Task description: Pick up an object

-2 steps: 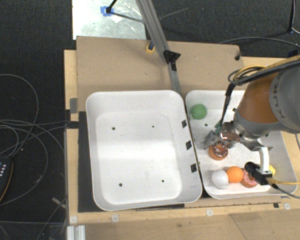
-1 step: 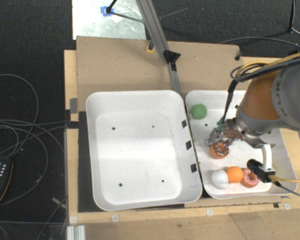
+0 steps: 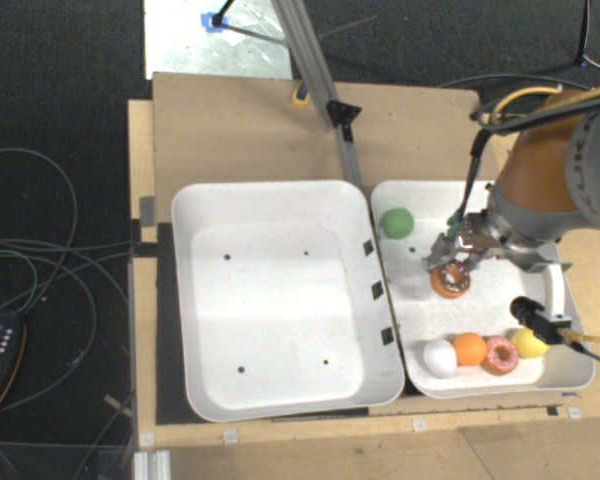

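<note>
My gripper (image 3: 450,259) reaches down into the right bin (image 3: 420,313) from the right, directly above a brown glazed donut (image 3: 450,283). Its tips touch or nearly touch the donut's upper edge. A green ball (image 3: 397,223) lies at the bin's far left. Along the near wall sit a white ball (image 3: 440,358), an orange ball (image 3: 469,349), a pink sprinkled donut (image 3: 500,355) and a yellow object (image 3: 529,343).
The left bin (image 3: 275,298) stands beside the right one, black clips joining them along the shared wall. A grey pole (image 3: 315,63) slants across the far bench. Cables trail over the arm's orange band (image 3: 540,173).
</note>
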You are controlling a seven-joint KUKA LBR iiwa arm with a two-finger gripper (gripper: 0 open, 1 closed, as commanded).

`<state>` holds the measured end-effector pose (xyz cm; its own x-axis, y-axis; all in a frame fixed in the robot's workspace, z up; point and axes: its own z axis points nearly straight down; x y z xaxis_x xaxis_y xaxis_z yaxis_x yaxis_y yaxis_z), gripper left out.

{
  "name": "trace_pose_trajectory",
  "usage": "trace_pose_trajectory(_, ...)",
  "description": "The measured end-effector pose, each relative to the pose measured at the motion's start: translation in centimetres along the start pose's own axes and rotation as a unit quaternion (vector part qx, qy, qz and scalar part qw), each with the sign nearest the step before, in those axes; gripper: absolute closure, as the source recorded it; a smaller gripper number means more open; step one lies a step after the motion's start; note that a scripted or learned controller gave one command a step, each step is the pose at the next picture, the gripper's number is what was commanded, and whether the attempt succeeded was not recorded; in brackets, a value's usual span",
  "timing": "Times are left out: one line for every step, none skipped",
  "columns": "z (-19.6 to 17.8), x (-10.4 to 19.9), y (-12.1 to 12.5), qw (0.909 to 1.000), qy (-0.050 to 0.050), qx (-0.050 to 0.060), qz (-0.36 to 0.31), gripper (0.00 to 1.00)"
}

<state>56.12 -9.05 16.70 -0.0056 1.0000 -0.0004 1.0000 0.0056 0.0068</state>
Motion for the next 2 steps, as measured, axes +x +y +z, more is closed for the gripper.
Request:
trace_pose_trajectory(-4.4, 0.0, 0.0, 1.0000, 0.000, 0.000, 0.000, 1.00)
trace_pose_trajectory(-8.8, 0.3, 0.5, 1.0000, 0.000, 0.000, 0.000, 1.00)
